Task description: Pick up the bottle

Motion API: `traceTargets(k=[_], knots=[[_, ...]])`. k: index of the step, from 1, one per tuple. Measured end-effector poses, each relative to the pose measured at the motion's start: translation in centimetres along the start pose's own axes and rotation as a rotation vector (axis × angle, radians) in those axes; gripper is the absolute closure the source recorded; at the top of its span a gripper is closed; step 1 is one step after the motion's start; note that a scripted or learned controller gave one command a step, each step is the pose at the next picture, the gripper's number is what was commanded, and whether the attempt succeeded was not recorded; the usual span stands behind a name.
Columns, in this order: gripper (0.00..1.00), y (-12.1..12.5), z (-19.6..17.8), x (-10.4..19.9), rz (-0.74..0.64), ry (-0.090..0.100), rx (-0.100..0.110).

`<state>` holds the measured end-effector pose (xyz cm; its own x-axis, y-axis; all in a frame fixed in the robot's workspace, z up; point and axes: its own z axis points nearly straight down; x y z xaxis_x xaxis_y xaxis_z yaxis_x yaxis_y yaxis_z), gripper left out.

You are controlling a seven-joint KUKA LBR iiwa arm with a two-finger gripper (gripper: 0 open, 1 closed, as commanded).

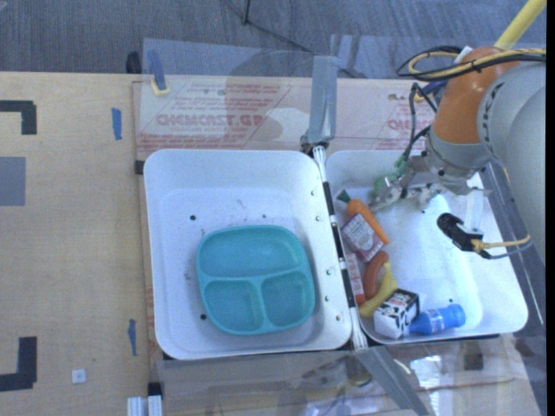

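Observation:
The bottle [439, 320] is small and blue. It lies on its side against the near wall of the right bin [506, 306], just right of a black-and-white cube-shaped box [396, 313]. My gripper [389, 191] hangs low over the far part of the same bin, well away from the bottle and up-left of it. Nothing shows in its grasp. The grey arm with its orange band [458, 111] reaches in from the upper right.
Along the right bin's left side lie an orange carrot [368, 219], a red-and-white packet [361, 237] and a yellow banana [380, 295]. A black piece on a yellow cable [458, 230] hangs over the bin's right part. The left bin [165, 180] holds a teal divided plate [255, 279].

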<state>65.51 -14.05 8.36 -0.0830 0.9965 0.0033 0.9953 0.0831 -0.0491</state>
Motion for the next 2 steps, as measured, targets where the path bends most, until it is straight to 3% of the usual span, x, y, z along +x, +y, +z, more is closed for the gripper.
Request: traceTargets(k=[1, 2], knots=[[0.0, 0.14, -0.06, 1.12, 0.058, -0.013, -0.01], [1.0, -0.16, -0.87, 1.19, 0.057, -0.01, 0.004]])
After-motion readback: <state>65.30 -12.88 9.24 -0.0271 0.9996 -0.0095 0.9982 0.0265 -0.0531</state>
